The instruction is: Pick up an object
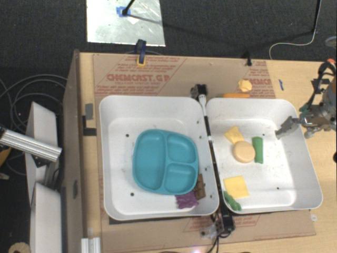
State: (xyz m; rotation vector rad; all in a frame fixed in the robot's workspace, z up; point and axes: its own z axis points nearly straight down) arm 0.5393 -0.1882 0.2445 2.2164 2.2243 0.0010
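Note:
The right bin [303,194] holds a yellow wedge [234,135], a round tan piece [244,152], an upright green stick [257,149], a yellow square [236,186] and a small green piece [232,202] by its front rim. In the left bin [113,141] lie a teal divided plate [165,161], a purple piece [185,200] and a brown piece [200,187]. My gripper [295,126] hangs over the right bin's far right side, up and to the right of the green stick and apart from every object. Nothing shows in its grasp.
A yellow item [245,85] and an orange item [236,95] lie on the bench behind the right bin. A black divider [206,125] runs between the bins. A blue and yellow clamp [140,51] sits at the bench's far edge.

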